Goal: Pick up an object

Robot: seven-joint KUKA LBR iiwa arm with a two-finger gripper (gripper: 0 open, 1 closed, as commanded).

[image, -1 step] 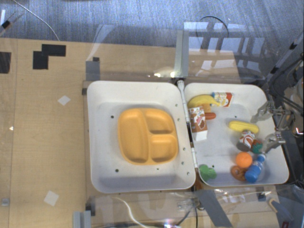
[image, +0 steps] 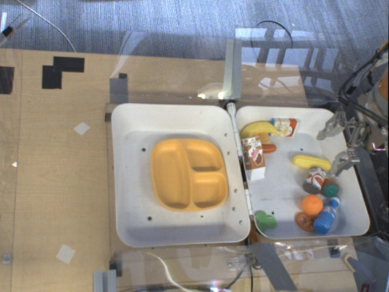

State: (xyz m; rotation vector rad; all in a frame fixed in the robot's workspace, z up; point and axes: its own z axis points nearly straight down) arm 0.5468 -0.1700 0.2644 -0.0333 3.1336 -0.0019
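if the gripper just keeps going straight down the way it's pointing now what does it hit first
Probably the bare white floor of the right bin, near its right wall. The gripper hangs beside the small yellow plastic banana, which looks just left of that line, though depth is unclear here.

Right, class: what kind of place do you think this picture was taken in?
Probably a robotics lab: a bench with two white bins, one holding a yellow tray, the other toy food like a banana, and an end effector reaching in.

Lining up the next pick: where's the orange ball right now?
The orange ball lies in the right bin, near its front right corner, beside the blue bottle.
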